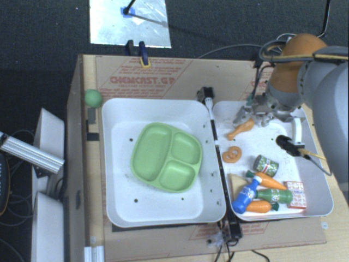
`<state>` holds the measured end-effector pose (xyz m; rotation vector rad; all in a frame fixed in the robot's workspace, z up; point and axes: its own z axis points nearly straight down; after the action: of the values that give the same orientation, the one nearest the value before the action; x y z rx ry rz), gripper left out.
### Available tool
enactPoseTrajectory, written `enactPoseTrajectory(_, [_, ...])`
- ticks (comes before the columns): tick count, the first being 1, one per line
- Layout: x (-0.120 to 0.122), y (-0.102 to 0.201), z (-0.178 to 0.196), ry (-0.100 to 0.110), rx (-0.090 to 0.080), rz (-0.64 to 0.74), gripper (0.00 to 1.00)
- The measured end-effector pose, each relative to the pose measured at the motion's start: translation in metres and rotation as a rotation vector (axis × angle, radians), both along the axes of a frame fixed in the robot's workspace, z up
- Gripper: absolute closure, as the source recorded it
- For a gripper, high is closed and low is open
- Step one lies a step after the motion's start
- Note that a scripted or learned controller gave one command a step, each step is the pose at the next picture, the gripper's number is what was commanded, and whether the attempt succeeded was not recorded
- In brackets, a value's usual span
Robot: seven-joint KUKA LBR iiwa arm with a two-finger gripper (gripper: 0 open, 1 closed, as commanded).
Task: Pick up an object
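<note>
Gripper (246, 115) is poised low in right bin (322, 198), just above orange carrot-like piece (241, 129). Finger opening cannot be told; nothing is seen held. Descent is best centred over piece, clear of bin wall.

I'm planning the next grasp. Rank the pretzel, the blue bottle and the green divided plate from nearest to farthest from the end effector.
Measured from the end effector, at the right bin's far end:
1. Pretzel, right bin, just toward the camera from it.
2. Green divided plate, left bin's middle.
3. Blue bottle, right bin's near end.
</note>
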<state>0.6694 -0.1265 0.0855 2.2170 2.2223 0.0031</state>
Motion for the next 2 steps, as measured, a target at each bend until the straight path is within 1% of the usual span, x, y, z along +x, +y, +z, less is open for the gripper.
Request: enactPoseTrajectory(2, [0.0000, -0.0192, 0.0001, -0.001, -0.001, -0.001, 0.00])
